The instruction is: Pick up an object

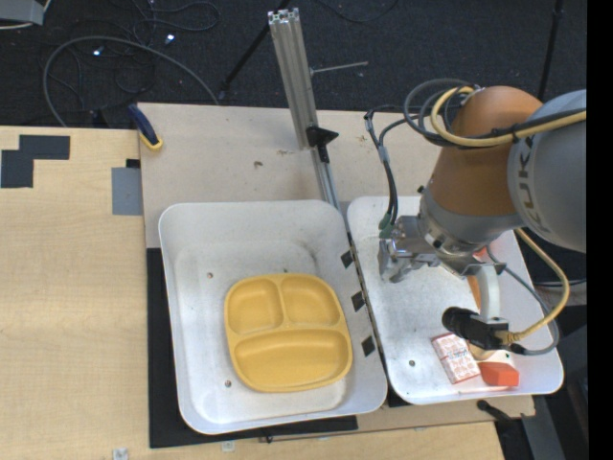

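— What's in the two bins?

— The left bin (192, 381) holds a yellow divided plate (287, 332), lying flat and right side up. It has two small compartments on the far side and one long one on the near side. It sits toward the side that faces the other bin.

— And the other?

— The right bin (412, 348) has two small things down in its near right corner, as the camera sees it. One is a red-and-white packet (455, 357). The other is an orange block (498, 375), just beside the packet and closer to the corner. I can't tell whether they touch.

— Where's the gripper?

— The gripper (395, 264) is over the far left part of the right bin, near the rim that faces the left bin. The arm's orange band (479, 161) looms right above it.

— Open or closed?

— I can't tell from this angle whether it's spread or pressed together.

— How do the things lie from it?

— The packet and block are apart from it, off toward the near right corner, with bare bin floor between. The plate lies the other way, across both rims, in the left bin.
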